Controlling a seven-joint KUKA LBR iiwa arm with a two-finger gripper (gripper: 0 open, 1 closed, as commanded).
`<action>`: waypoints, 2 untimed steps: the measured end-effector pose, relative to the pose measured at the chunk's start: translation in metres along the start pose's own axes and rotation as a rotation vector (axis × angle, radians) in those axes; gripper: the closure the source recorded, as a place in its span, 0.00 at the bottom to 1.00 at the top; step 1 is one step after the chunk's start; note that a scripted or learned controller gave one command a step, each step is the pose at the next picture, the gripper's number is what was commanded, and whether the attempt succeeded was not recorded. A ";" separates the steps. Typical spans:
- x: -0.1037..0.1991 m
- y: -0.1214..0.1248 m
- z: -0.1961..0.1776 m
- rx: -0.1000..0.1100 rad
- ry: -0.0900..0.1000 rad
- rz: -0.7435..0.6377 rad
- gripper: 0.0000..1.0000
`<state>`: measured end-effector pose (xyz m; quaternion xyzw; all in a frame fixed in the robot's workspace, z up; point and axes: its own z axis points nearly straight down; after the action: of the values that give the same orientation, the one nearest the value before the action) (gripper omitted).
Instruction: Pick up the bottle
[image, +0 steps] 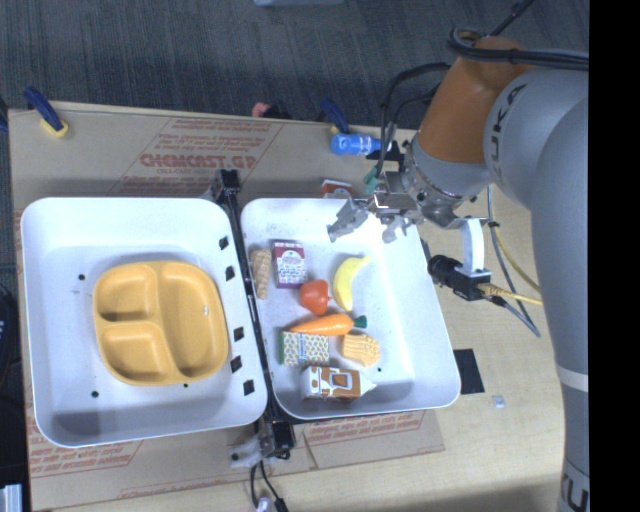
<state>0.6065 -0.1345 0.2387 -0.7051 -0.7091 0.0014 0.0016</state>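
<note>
Hovering over the far edge of the right bin (425, 330): gripper (368, 225), fingers spread apart, nothing between them. Below, in that bin: banana (347, 280), tomato (314, 295), carrot (321, 325), red carton (289, 264). Bottle: cannot be told among them. Left bin (50, 300): yellow divided tray (160, 320).

Grey arm (545, 180), smooth rounded casing, orange band (465, 100) above wrist. Black cables looped over band, yellow cables beside. Metallic gripper (368, 224), small white module (472, 255).
</note>
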 end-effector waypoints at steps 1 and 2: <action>0.046 0.050 -0.048 -0.001 0.000 0.470 0.00; 0.047 0.050 -0.058 0.004 0.000 0.461 1.00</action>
<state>0.6564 -0.0871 0.2963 -0.8485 -0.5292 0.0029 0.0026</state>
